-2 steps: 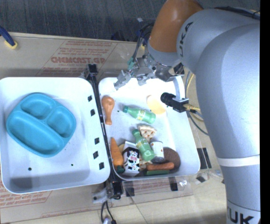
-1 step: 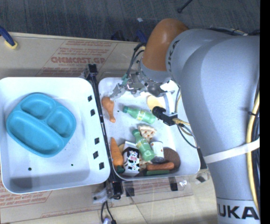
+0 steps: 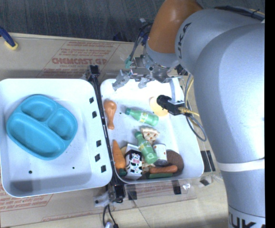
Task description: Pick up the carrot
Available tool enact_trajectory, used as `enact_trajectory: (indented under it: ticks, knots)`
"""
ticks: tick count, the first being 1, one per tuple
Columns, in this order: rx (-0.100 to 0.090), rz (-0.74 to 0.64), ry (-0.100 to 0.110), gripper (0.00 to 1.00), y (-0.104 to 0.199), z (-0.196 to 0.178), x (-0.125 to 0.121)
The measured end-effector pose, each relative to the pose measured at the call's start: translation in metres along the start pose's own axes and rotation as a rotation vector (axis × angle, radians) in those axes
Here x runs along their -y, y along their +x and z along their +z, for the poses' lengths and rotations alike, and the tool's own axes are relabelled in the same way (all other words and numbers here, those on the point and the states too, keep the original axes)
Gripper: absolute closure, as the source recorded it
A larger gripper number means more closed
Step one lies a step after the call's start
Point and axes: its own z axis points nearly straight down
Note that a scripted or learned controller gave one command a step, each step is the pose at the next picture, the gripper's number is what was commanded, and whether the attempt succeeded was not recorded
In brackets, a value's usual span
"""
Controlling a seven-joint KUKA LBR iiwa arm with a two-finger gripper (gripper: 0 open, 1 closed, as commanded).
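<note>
The arm (image 3: 222, 80) reached in from the right, its orange band (image 3: 173, 20) above the far end of the right bin (image 3: 190, 148). The claw (image 3: 133, 79) hung over that bin's far left corner. Its two fingers stood spread apart, released, with nothing between them.

The carrot (image 3: 118, 155) lay well toward the near side from the claw, against the right bin's left wall, pointing roughly along that wall. It was well apart from the claw and untouched.

Between the claw and the carrot lay a tan drumstick-shaped toy (image 3: 110, 112), close to the same wall. A green bottle (image 3: 142, 116) lay on its side just to the near right of the claw. A yellow round item (image 3: 158, 107), partly covered by a black part of the wrist, sat right of the claw.

Near the carrot, a cluster filled the bin's near end: a second green bottle (image 3: 146, 148), a small carton with black and white patches (image 3: 135, 163), and a dark brown item (image 3: 174, 158). Their contacts could not be resolved.

Left of the claw, the left bin (image 3: 42, 184) held a blue divided tray (image 3: 41, 126).
</note>
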Motion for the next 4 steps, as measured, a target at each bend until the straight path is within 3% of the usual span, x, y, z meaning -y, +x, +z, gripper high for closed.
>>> enact_trajectory:
  ticks: [1, 2, 3, 4]
  knots:
    - [0.000, 0.103, 0.026, 0.00, -0.034, 0.115, 0.011]
    - [-0.001, 0.094, 0.017, 1.00, -0.032, 0.098, 0.006]
    - [0.004, -0.031, -0.010, 1.00, -0.019, -0.134, 0.033]
    - [0.000, -0.031, 0.012, 0.00, -0.018, -0.122, 0.036]
